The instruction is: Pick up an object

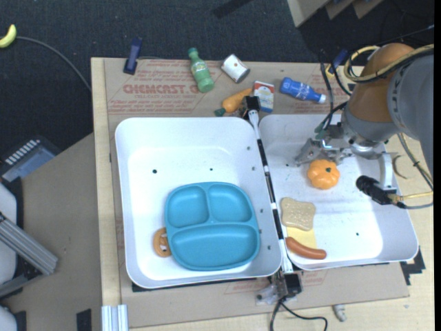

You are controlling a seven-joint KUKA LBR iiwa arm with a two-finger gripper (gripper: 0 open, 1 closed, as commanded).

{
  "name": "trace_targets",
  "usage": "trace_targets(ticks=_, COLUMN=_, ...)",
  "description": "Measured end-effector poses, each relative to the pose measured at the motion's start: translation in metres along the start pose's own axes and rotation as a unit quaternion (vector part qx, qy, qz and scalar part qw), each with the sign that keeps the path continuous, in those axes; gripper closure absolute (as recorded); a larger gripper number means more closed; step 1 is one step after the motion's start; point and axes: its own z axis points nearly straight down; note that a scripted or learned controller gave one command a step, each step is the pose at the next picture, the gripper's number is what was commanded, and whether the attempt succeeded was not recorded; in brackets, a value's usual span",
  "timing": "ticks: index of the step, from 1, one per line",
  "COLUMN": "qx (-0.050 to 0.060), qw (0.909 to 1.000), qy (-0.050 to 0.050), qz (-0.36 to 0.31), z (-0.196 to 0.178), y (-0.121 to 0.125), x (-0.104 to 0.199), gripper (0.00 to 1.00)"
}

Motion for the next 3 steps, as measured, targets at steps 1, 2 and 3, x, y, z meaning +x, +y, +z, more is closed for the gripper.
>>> trace_targets(ticks=1, qx=0.000, qw=1.0000, qy=0.000, qz=0.001, z=0.000, y=-0.044, x=0.019, gripper=0.00)
trace_targets(ticks=2, qx=-0.001, qw=1.0000, qy=0.000, qz=0.001, z=-0.010, y=-0.044, x=0.019, gripper=1.00)
trace_targets(ticks=3, qx=-0.001, qw=1.0000, qy=0.000, qz=0.000, z=-0.100, y=-0.086, x=0.086, gripper=1.00)
